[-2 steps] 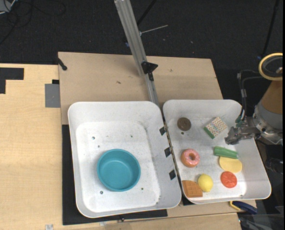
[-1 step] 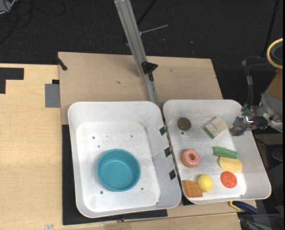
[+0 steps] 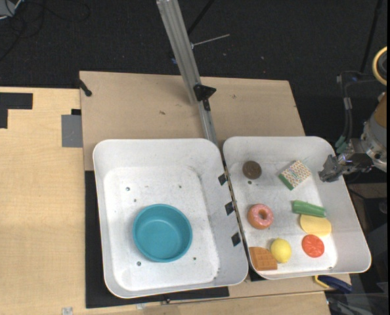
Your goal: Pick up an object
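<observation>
Tool, grip state unclear, at right bin's edge; green object lengthwise left-right.

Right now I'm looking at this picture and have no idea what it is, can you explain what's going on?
One camera looks down at a slant on a bench with two shallow white trays. The left bin holds a teal bowl. The right bin holds toy food: a pink donut, a brown round piece, a patterned block, a green piece, yellow and red pieces, a lemon and a waffle. The robot arm's gripper hovers at the right bin's far-right rim, holding nothing visible.
</observation>
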You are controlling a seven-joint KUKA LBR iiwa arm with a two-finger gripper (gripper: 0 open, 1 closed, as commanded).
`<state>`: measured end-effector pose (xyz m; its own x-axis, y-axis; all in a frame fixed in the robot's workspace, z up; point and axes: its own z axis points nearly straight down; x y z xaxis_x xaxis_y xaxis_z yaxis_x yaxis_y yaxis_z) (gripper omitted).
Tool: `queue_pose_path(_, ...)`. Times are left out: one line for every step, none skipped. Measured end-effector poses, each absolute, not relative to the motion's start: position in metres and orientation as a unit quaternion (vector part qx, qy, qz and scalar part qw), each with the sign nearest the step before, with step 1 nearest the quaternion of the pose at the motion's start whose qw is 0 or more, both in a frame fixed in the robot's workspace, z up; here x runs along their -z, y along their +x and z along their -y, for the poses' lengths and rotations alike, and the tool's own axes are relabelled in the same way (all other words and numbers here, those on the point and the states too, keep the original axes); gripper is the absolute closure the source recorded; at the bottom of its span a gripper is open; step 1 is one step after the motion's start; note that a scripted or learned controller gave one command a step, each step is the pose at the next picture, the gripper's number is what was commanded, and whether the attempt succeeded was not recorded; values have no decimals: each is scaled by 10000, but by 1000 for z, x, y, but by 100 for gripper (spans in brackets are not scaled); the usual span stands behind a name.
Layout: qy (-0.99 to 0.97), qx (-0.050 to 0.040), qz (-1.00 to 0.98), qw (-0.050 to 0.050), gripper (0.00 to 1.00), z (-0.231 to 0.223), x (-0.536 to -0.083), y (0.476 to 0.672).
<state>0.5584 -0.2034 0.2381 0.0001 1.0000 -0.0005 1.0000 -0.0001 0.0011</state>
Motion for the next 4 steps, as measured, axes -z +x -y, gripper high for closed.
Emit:
queue_pose_path(7058,0,-7084,-8,100,152,-227,560)
queue_pose_path(7056,-3,-7086,-5,100,92,-233,561)
queue_pose_path(7057,0,-7085,-7,100,36,-225,557)
queue_pose_path(7056,-1,-7086,-6,100,-25,-228,559)
